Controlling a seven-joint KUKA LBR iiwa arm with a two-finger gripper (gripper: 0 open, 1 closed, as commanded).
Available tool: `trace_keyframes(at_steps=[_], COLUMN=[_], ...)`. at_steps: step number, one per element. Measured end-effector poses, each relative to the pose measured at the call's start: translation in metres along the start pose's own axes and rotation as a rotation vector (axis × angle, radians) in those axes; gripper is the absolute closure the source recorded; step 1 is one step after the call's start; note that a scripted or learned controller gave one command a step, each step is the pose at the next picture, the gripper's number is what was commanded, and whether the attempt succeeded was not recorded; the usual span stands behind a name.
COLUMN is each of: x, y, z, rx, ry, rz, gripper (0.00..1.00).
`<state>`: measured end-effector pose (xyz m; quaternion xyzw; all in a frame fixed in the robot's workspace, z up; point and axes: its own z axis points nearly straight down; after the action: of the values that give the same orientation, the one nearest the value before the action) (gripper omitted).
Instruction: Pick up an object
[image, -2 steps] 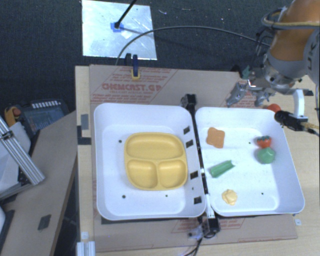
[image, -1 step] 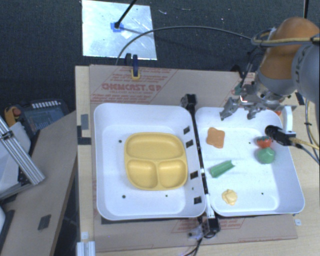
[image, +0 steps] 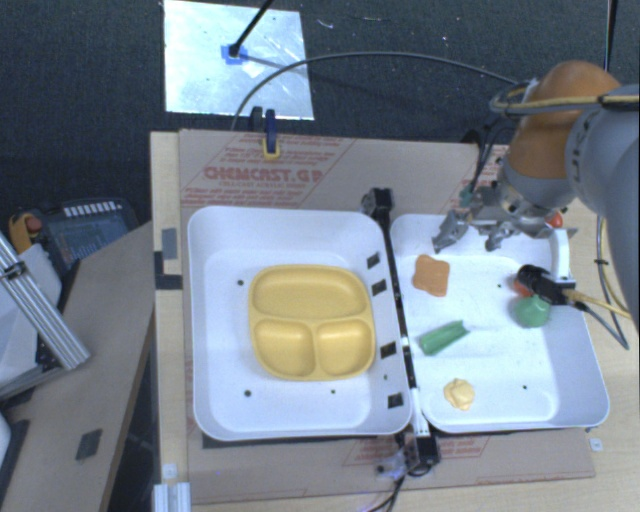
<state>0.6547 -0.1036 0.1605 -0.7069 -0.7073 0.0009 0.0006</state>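
Two shallow white bins stand side by side on the bench. The left white bin (image: 215, 300) carries a yellow plastic plate with three compartments (image: 310, 320). The plate lies flat at the middle of the bin floor, clear of all four walls.

The right white bin (image: 575, 380) carries four loose items, any of which answers the task.
- An orange flat piece with rounded corners (image: 432, 275) lies near the bin's far-left corner, close to the edge shared with the left bin.
- A green elongated block (image: 442, 337) lies askew near the middle of that same left edge, apart from the orange piece.
- A small pale-yellow lumpy item (image: 459, 393) lies close to the near edge, left of its midpoint.
- A green rounded item (image: 533, 312) lies toward the right edge, well apart from the other three.

The grey arm with an orange band (image: 560, 120) reaches in over the far-right corner of the right bin. The two-finger gripper (image: 470, 237) hangs over the far edge of that bin, just beyond the orange flat piece and not touching it. Its fingers (image: 446, 236) stand visibly spread, with bare bin floor showing between them, and nothing is held. All four items rest on the bin floor.
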Motion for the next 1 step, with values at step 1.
trace_keyframes(at_steps=[1], x=[-0.0043], y=[-0.0048], z=[0.0607], rx=[0.002], ry=[0.001], rz=[0.000], gripper=[0.00])
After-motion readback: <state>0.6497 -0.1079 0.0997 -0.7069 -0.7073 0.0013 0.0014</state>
